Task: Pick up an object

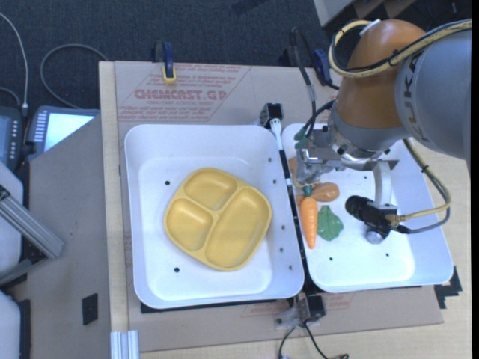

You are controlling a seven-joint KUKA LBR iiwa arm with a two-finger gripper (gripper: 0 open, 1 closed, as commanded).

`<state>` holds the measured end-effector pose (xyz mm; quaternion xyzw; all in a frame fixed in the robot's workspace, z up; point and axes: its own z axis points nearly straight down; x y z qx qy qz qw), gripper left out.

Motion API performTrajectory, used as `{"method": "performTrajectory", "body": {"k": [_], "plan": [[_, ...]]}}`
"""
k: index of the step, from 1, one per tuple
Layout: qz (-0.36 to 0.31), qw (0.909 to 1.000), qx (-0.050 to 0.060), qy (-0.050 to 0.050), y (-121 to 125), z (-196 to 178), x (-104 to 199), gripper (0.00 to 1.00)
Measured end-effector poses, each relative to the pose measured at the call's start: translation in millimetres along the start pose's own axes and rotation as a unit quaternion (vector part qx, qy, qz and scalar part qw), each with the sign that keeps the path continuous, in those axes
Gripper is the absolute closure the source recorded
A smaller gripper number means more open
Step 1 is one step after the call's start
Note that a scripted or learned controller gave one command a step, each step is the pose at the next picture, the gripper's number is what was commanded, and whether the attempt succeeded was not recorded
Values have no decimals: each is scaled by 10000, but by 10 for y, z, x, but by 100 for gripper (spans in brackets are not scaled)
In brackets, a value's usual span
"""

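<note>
Two fingers (305,172) of the gripper (310,176) hang low over the right bin's (389,264) left edge; their gap cannot be told. Just below lie carrot (308,221), brown piece (325,193). Arm (374,81) bends down from upper right.

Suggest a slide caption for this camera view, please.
Arm's pincer over the right bin above toy carrot; yellow plate left.

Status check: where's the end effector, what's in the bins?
End effector low in right bin, over the toy food. Toy carrot, green leaf piece, tan bread-like piece lying clustered there. Yellow divided plate in left bin.
</note>
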<state>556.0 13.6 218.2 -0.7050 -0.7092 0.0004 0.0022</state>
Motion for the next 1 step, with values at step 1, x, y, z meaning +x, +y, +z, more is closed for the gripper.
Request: {"method": "performTrajectory", "body": {"k": [1], "plan": [[4,10000,-17,-9,47,73,584,100]]}}
